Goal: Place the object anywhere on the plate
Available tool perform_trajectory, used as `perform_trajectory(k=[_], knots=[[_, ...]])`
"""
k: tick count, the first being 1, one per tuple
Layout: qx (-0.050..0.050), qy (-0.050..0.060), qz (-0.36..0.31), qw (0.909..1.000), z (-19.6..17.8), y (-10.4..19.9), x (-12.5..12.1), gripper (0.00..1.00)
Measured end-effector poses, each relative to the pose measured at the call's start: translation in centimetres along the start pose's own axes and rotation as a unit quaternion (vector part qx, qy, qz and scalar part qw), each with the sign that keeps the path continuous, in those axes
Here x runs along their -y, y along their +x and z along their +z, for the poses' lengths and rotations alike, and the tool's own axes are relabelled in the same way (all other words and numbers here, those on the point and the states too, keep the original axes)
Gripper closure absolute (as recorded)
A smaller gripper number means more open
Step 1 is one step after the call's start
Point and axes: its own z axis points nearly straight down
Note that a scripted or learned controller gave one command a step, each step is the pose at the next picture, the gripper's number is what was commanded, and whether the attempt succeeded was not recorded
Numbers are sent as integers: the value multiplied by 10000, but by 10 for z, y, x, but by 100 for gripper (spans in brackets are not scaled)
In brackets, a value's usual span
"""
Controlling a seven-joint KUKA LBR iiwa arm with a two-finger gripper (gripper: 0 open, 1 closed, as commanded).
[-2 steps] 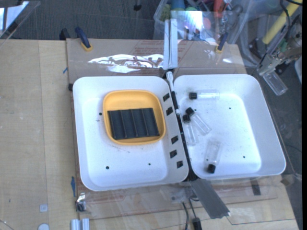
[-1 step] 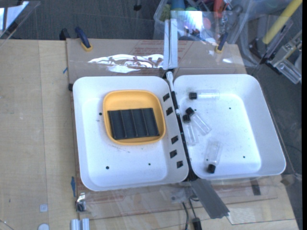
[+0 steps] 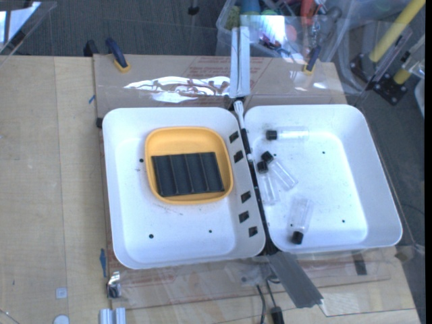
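A yellow square plate (image 3: 186, 136) with rounded corners lies in the left white bin (image 3: 128, 208), towards its back. A black ridged rectangular block (image 3: 187, 174) lies flat on the plate, covering most of its floor. In the right white bin (image 3: 368, 181) lie several clear vials with black caps: one near the back (image 3: 287, 135), one in the middle left (image 3: 277, 172), one towards the front (image 3: 299, 219).
Small black tabs (image 3: 244, 181) line the seam between the two bins. A clear upright strip (image 3: 239, 66) stands behind the seam on brown cardboard (image 3: 169, 73). A clear box of coloured clutter (image 3: 297, 5) sits at the back right. Wooden bench top (image 3: 47, 181) lies left.
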Motion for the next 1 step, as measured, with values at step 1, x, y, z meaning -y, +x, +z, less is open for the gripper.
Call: perform_trajectory(k=[1], knots=[[-32,4,-1477,9890,-5,10,8,100]])
